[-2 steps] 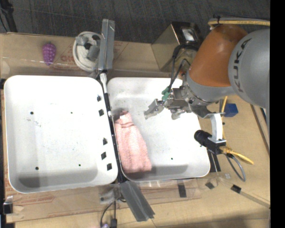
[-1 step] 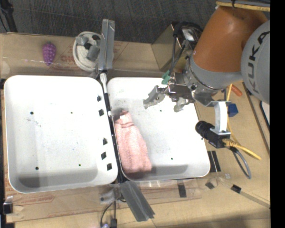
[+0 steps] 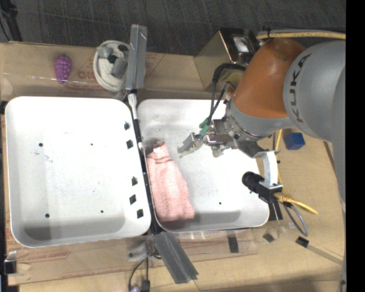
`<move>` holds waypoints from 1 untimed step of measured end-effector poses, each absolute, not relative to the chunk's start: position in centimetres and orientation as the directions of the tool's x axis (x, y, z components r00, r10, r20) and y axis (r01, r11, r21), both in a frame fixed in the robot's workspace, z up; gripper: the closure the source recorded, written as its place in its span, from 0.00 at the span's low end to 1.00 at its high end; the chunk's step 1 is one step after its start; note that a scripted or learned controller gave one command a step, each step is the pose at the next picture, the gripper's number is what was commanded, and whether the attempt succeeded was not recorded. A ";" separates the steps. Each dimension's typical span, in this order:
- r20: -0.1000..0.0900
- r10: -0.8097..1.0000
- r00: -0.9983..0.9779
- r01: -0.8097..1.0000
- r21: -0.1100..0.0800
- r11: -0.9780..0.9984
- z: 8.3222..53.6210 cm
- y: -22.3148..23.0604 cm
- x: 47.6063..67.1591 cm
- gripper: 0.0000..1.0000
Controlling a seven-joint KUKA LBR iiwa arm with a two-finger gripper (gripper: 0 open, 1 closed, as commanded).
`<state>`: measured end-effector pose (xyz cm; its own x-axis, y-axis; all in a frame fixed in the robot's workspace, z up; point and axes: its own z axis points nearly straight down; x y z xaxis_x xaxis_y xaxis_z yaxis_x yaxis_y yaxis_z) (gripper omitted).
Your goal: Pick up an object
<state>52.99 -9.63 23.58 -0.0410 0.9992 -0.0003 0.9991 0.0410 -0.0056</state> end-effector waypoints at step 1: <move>0.001 0.995 -0.101 0.995 -0.003 0.101 9.7 -11.0 53.5 0.00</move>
